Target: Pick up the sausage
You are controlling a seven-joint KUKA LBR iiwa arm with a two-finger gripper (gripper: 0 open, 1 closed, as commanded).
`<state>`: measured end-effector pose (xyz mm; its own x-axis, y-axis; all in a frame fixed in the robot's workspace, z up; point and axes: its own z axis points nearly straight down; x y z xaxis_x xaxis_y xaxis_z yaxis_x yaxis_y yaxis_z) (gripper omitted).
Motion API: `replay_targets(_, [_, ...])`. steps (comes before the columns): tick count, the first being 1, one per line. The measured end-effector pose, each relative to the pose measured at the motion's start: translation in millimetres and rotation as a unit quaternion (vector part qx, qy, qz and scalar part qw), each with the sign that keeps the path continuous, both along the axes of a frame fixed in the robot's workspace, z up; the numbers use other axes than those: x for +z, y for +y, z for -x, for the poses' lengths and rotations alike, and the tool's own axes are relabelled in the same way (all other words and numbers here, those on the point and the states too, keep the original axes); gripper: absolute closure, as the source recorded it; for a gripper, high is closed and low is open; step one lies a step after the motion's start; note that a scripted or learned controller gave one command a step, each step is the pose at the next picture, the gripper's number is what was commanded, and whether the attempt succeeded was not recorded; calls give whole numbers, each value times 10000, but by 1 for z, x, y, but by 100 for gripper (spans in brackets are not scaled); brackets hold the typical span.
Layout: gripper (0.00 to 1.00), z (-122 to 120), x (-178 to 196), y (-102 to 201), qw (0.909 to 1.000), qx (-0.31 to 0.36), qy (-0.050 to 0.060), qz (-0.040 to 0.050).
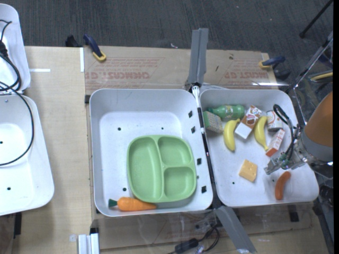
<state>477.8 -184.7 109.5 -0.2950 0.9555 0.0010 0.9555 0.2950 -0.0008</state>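
The sausage (281, 185) is a short orange-red link lying nearly upright on the floor of the right bin (233, 190), close to its front right corner. My gripper (279, 164) hangs just above the sausage's upper end, coming in from the right under the arm's orange band (323, 127). The sausage rests on the bin floor and looks free of the gripper.
In the right bin lie a cheese wedge (248, 170), two bananas (229, 135) (260, 132), a green bottle (228, 111) and several small packets (275, 141). The left bin (106, 142) holds a green divided plate (161, 168) and a carrot (132, 204).
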Motion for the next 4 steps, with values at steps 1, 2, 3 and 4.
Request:
replay_targets(1, [0, 0, 0, 0, 10000, -5, -1, 1])
replay_targets(2, [0, 0, -19, -35, 9988, 483, 3, -18])
replay_targets(3, [100, -1, -10, -35, 9989, 471, -6, -6])
replay_targets(4, [100, -29, 104, 65, 9959, 904, -11, 8])
